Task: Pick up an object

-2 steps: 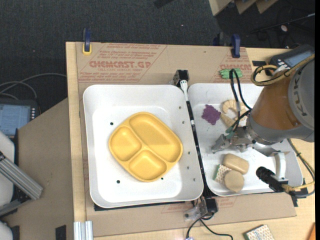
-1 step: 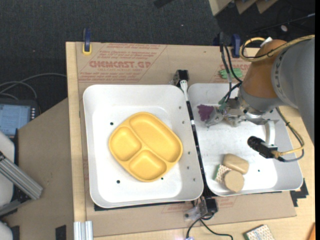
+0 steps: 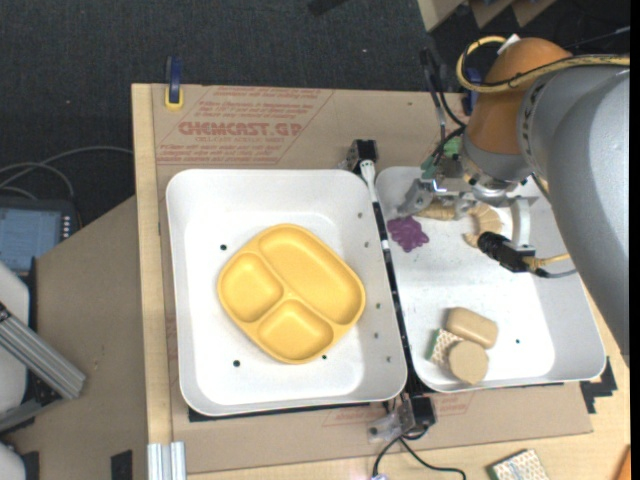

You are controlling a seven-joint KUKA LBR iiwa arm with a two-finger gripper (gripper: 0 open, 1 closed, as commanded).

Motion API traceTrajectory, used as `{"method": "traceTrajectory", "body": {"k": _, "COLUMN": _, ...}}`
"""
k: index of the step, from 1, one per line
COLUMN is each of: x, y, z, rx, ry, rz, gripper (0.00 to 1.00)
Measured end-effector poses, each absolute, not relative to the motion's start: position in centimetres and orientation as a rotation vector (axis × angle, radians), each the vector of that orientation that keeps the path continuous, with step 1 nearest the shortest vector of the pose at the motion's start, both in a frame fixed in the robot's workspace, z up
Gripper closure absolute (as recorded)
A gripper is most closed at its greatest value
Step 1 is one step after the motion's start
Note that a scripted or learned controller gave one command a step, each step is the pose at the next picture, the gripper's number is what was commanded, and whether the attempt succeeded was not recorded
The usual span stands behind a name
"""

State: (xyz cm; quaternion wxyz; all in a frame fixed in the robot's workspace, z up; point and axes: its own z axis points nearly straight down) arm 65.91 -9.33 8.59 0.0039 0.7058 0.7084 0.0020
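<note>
Tan blocks (image 3: 466, 343) sit nearest you; the purple piece (image 3: 407, 233) lies just below-left of your end effector (image 3: 445, 196), whose spread you cannot tell.

The bench (image 3: 250, 128), seemingly covered with brown printed paper, bears a white bin (image 3: 200, 268) and a second bin (image 3: 530, 308) side by side.

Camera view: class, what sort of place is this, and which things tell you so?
Most likely a robotics lab test bench, not a home. A grey robot arm reaches over the right bin, one of two shallow white bins side by side; a yellow divided tray lies in the left bin.
</note>
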Motion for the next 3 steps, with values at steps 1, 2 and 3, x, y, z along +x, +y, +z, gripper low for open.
{"method": "traceTrajectory", "body": {"k": 1, "x": 65.5, "y": -9.5, "z": 9.6, "rx": 2.218, "ry": 2.225, "rz": -0.009, "gripper": 1.0}}
{"method": "traceTrajectory", "body": {"k": 2, "x": 62.8, "y": -16.7, "z": 12.8, "rx": 2.227, "ry": 2.214, "rz": -0.004, "gripper": 1.0}}
{"method": "traceTrajectory", "body": {"k": 3, "x": 66.0, "y": -11.3, "z": 8.3, "rx": 2.235, "ry": 2.244, "rz": -0.051, "gripper": 1.0}}
